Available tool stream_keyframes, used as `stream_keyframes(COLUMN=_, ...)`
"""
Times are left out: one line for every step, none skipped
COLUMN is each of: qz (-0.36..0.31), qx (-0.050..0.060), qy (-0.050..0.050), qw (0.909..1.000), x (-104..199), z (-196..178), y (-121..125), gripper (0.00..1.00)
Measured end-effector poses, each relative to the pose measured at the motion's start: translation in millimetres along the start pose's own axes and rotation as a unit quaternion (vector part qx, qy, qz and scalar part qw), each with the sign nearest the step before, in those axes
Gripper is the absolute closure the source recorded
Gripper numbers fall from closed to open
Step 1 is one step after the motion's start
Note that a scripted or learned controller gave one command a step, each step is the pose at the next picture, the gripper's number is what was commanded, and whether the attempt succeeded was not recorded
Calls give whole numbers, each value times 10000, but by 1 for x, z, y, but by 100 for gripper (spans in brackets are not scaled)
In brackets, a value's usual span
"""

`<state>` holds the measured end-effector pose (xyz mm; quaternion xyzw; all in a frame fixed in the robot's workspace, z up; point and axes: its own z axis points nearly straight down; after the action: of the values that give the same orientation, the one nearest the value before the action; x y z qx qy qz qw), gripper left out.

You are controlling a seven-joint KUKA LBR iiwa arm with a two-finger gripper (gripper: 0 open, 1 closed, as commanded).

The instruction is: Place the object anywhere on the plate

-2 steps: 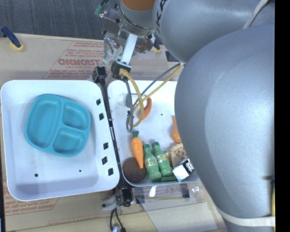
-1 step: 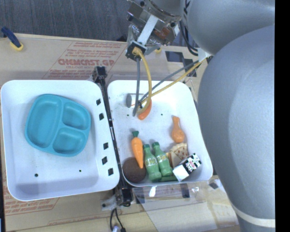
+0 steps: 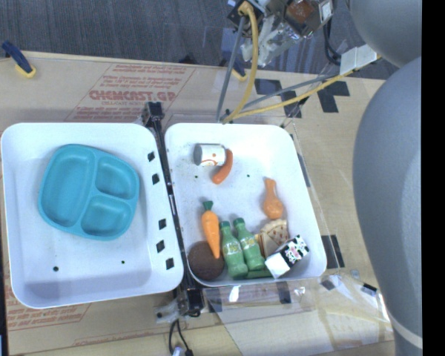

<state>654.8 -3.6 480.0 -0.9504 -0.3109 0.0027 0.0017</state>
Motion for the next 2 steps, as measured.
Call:
stream_keyframes(qz=-1287, qx=29, qy=-24, qw=9917, x=-32, z=21, y=33, gripper=100)
stream_keyframes(qz=-1416, qx=-14, qy=2, qw=9899, x=-83, z=-64, y=96, gripper=100)
